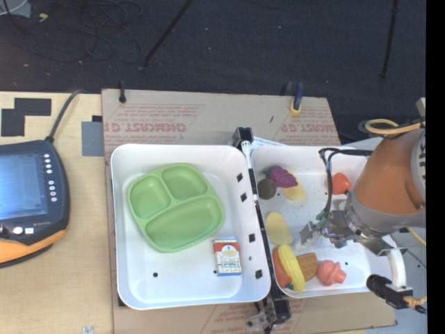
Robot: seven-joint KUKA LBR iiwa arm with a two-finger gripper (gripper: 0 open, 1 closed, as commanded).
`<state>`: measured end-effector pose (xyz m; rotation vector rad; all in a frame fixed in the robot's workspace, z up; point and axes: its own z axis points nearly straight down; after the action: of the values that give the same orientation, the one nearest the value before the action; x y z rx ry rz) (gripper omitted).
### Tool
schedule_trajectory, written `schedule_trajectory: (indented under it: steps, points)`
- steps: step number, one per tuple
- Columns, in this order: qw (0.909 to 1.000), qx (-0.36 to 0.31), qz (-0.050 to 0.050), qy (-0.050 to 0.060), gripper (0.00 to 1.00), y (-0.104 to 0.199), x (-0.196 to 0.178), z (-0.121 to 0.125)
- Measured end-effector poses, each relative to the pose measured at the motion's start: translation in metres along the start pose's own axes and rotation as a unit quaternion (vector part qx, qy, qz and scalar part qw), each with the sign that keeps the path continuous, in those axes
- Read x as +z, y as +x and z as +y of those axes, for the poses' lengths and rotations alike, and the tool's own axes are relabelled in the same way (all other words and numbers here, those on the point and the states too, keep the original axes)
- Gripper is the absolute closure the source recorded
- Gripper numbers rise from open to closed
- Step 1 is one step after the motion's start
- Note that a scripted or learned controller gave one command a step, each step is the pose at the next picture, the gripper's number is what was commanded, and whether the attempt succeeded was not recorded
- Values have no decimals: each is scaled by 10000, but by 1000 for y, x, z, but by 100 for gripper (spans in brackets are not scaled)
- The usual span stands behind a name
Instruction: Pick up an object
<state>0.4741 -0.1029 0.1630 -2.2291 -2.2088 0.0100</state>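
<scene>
Arm [389, 179] reaches in from the right edge, orange band bulging, wrist bent down over the right bin [313, 160]. Claw [321, 229] hangs low at the bin's middle, whether apart or together I cannot tell. Corn [291, 268] lies below it, lower centre-right. Green tray [175, 206] sits in the left bin [139, 270].

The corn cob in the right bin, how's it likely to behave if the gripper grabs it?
The corn cob looks like molded plastic, so probably stiff and light. Its rounded, elongated shape may roll or slip between fingers. It leans on the toys beside it in the right bin, so nudging it could shift those too.
</scene>
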Motion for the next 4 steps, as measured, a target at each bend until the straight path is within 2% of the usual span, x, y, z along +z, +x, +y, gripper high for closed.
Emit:
schedule_trajectory:
  steps: [1, 2, 3, 4]
  points:
    - [10000, -30, 22, -2, 100, 5, -11, 1]
    - [10000, -86, 31, -23, 100, 86, -25, 1]
    - [10000, -63, 14, -37, 100, 110, -25, 66]
    - [10000, -54, 10, -15, 0, 109, -25, 63]
